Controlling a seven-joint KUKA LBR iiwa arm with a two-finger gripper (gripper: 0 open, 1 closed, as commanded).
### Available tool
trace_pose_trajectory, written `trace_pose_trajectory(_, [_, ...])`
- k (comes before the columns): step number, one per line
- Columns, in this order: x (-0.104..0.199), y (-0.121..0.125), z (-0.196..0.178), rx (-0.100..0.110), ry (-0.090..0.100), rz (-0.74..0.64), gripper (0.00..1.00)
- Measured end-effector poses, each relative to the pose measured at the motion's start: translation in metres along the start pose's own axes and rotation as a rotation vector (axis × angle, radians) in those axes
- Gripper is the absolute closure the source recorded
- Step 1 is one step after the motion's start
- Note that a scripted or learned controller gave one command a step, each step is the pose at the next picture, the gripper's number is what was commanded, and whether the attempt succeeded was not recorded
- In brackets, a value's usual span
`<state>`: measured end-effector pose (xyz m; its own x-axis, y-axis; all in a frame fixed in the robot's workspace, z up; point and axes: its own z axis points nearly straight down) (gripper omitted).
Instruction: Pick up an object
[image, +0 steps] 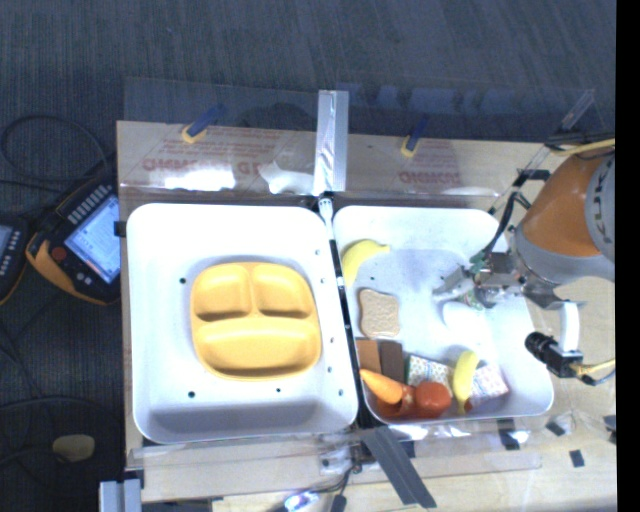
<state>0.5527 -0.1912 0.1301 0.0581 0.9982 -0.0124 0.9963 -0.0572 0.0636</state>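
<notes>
Above glossy white right bin (520, 400), metallic gripper (478, 288), empty-fingered.

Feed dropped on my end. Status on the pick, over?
Hand low over right bin, nothing seen in it. Bread slice, bananas, carrot all lying in bin. Yellow tray in left bin.

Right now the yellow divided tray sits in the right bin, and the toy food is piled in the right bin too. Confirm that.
Not quite. The camera view shows the yellow divided tray in the left bin, not the right one. The toy food, such as the slice of bread and the carrot, is indeed in the right bin.
</notes>
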Motion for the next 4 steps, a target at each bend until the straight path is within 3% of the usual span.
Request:
trace_pose_trajectory(3, [-0.003, 0.004, 0.002, -0.002, -0.001, -0.098, 0.0])
trace_pose_trajectory(4, [0.066, 0.019, -0.004, 0.03, 0.002, -0.063, 0.0])
